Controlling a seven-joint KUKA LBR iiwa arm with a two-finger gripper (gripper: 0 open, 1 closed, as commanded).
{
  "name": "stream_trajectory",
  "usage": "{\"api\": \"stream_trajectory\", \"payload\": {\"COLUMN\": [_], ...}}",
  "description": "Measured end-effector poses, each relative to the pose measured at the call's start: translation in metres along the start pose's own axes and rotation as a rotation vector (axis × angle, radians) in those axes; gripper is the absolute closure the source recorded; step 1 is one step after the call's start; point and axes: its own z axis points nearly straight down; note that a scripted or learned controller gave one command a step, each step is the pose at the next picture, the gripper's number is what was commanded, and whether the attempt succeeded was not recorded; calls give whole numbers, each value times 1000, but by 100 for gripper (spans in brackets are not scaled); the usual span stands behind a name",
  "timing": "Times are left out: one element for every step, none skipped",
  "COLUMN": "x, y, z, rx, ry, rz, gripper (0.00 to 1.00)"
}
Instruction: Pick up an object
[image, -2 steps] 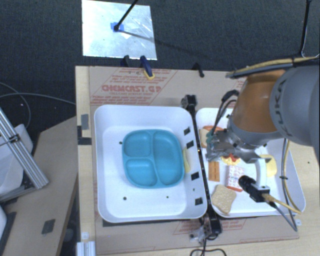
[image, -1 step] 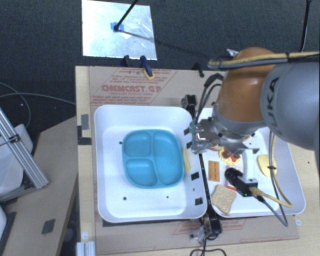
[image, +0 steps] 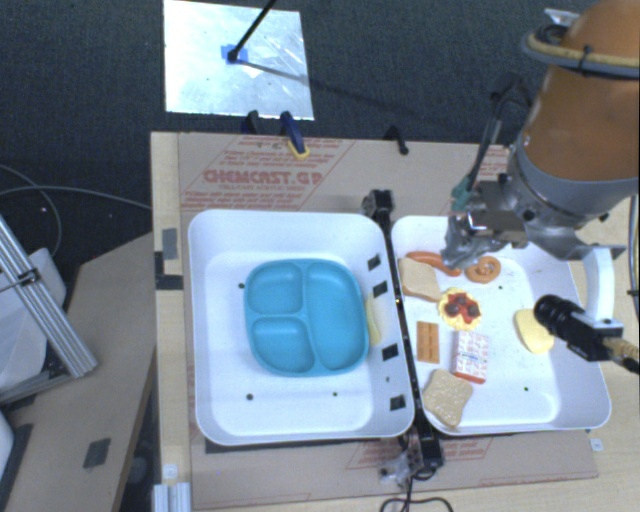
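Observation:
My gripper (image: 461, 250) hangs low over the back of the right bin (image: 575, 400), just above a red sausage-like piece (image: 425, 258) and beside a round orange cookie (image: 484, 268). A tan bread slice (image: 420, 281) lies in front of the sausage. Further forward lie a small round pizza (image: 460, 308), a thin orange wafer (image: 427, 341), a white and red packet (image: 471, 356), a second bread slice (image: 447, 396) and a yellow piece (image: 532, 331). Nothing shows between the gripper's tips.
The left bin (image: 230, 400) holds a blue divided tray (image: 304, 316) with a pale yellow item (image: 374, 320) at its right edge. A black cylindrical part (image: 572, 324) juts over the right bin's right side. The arm's orange and grey body fills the upper right.

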Motion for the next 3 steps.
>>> {"api": "stream_trajectory", "payload": {"x": [73,72,142], "y": [-3,88,76], "z": [63,10,83], "rx": [24,8,26], "ry": [-2,-3,-2], "rz": [-6,-2,-6], "gripper": [100,100,100]}}
